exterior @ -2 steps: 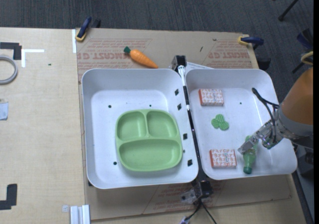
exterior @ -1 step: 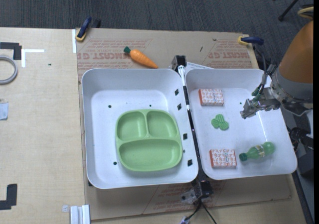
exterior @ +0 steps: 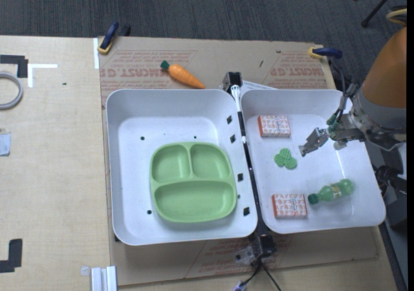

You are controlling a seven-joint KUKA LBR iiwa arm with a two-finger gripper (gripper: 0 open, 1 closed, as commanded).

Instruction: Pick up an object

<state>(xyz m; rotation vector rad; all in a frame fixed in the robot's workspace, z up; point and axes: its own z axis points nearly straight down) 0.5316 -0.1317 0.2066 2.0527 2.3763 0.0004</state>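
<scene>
The tool (exterior: 312,143) hangs over the right bin (exterior: 370,215), w/ nothing in it. I can't tell if it's apart or together, it's too small & blurry here. So the pick isn't done yet: all the things lie on the bin floor, none lifted. My guess is the job's at the start or the reach-in part. What's left: go down, grab 1 thing, lift it.

Things it could pick, going by the tool:
- A green bumpy toy (exterior: 285,159), just beside the tool tip, a bit below & left in the pic. Small, round-ish lumps, looks like soft plastic. It's the nearest one, so prob. the one to grab.
- A small box (exterior: 274,126), up & left of the tool. Flat, w/ square corners, looks like card, red-orange & white print.
- A 2nd small box (exterior: 289,205) like it, farther down, near the bin's front edge.
- A green bottle (exterior: 330,192), below the tool, lying on its side. Smooth, shiny, see-thru plastic. It might roll.

The left bin (exterior: 123,154) is well apart from the tool. It holds a green tray (exterior: 193,182), smooth, w/ 3 parts & round corners. An orange toy carrot (exterior: 182,74) lies on the brown cardboard (exterior: 284,73) behind the bins, far off. Both bins are white, smooth & shallow, on the table (exterior: 52,173).
</scene>
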